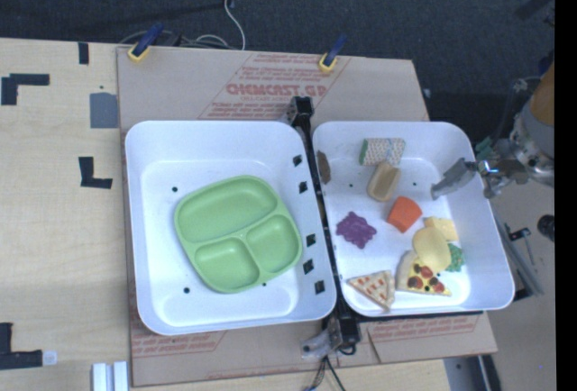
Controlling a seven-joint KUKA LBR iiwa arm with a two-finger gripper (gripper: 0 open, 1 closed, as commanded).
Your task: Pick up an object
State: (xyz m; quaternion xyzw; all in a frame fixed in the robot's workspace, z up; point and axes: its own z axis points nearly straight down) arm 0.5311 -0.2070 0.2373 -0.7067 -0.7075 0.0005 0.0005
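The right bin (410, 135) holds several toy foods: a green-and-white block (383, 150), a tan bread piece (384, 182), an orange block (405, 213), a purple lump (356, 229), a yellow piece (432, 245), a pizza slice (424, 279) and a triangular sandwich slice (373, 288). My gripper (469, 178) hangs over the bin's right rim, to the right of the orange block and above the yellow piece. Its fingers (448, 179) stand apart with nothing between them, so it is open.
A green divided plate (238, 232) lies in the left bin (153, 155). A small brown item (324, 168) sits by the wall between the bins. Both bins rest on a cardboard sheet (270, 83) held by clamps at the back.
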